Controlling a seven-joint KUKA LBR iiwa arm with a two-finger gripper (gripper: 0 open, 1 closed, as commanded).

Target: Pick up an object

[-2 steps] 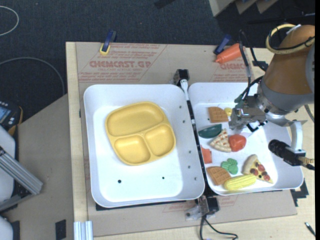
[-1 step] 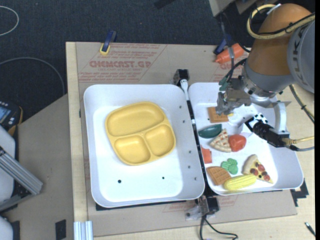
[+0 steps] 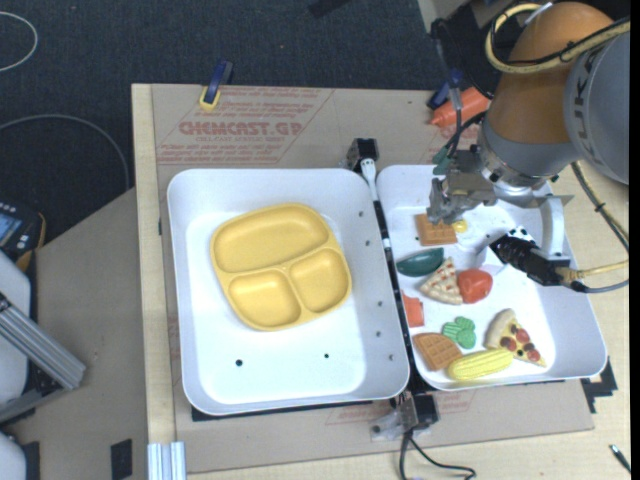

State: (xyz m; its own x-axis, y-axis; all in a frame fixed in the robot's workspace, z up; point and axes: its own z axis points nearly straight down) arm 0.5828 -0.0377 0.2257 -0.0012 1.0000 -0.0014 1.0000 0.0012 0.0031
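Observation:
My gripper (image 3: 446,206) hangs over the back left part of the right bin (image 3: 580,318), just above a brown square cracker (image 3: 436,231) with a small yellow piece (image 3: 460,226) beside it. Nearer the front lie a dark green leaf-shaped piece (image 3: 419,262), a pizza slice (image 3: 440,283) and a red tomato (image 3: 476,285). Along the front of that bin are an orange chunk (image 3: 414,311), green broccoli (image 3: 460,330), a brown toast (image 3: 436,349), a yellow corn cob (image 3: 479,365) and a second pizza slice (image 3: 515,337). Nothing is visibly held.
The left bin (image 3: 190,298) holds a yellow divided plate (image 3: 280,265). A black divider strip (image 3: 380,230) runs between the bins. A blue and yellow clamp (image 3: 213,85) sits at the board's back edge, and an orange one (image 3: 450,108) sits behind the right bin.

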